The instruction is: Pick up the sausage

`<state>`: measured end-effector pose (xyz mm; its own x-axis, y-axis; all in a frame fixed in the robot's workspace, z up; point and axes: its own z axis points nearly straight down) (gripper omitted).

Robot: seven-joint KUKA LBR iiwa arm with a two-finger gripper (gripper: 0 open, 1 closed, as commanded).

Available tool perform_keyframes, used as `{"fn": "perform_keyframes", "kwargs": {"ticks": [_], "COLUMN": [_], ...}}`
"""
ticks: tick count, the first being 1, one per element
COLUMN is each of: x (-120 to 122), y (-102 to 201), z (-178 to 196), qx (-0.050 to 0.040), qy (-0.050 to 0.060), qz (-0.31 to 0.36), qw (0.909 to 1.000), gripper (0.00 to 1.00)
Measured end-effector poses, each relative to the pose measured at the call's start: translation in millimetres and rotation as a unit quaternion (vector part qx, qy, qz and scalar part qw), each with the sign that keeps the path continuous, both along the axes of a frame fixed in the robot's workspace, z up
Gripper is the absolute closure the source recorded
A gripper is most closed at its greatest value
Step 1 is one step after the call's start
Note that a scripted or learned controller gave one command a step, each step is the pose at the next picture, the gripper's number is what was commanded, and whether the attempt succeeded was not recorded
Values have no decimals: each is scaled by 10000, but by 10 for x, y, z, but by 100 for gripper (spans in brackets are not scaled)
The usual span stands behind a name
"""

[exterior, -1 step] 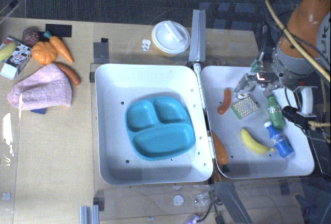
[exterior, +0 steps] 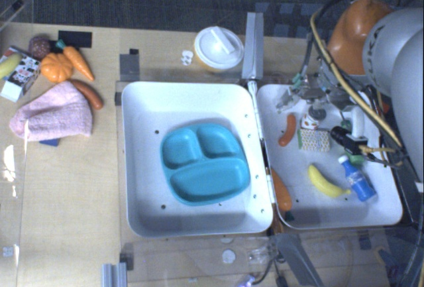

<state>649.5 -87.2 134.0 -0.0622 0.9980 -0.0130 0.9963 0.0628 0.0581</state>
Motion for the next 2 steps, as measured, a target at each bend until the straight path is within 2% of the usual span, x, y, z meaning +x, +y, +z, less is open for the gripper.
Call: {"fn": "perform_keyframes", "kwargs": {"ticks": [1, 2], "x": [20, -11], "y": [-30, -83], "z": [-66, -109], "qx": [-22, -70], "qy": [-36, -52], "qz": [134, 705], "qw": [9999, 9975], "gripper": [0, 0]}}
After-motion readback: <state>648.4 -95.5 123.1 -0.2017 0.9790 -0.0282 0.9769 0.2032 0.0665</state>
